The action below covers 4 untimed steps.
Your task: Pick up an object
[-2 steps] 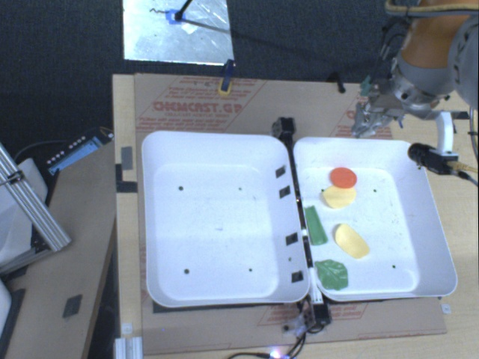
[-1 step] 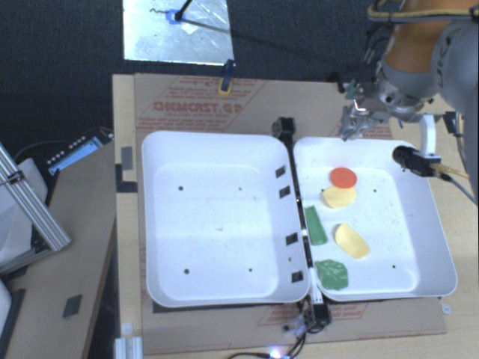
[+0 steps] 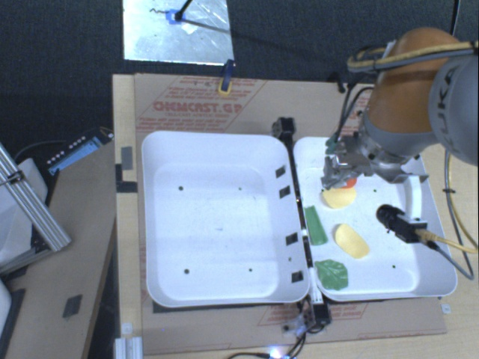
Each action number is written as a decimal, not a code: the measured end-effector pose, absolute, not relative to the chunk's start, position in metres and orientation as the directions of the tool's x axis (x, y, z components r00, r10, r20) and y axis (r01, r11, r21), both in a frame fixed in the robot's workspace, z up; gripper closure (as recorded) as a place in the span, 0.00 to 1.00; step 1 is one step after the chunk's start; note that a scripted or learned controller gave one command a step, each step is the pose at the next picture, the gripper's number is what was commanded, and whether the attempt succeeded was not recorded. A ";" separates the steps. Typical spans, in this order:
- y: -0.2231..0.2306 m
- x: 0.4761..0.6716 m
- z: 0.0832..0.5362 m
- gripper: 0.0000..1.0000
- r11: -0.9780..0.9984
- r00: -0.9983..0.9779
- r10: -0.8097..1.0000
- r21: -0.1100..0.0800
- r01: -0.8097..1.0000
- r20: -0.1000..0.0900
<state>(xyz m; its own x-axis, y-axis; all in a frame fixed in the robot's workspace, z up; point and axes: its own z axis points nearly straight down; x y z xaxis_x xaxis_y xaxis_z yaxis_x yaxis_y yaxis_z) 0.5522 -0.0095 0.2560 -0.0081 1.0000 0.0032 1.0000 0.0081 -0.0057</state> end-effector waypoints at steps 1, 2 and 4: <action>0.037 0.664 0.299 1.00 0.010 -0.010 1.000 0.015 1.000 0.000; 0.051 0.669 0.300 1.00 0.006 -0.006 1.000 0.005 1.000 0.001; 0.117 0.649 0.247 1.00 0.007 -0.007 1.000 0.008 1.000 0.002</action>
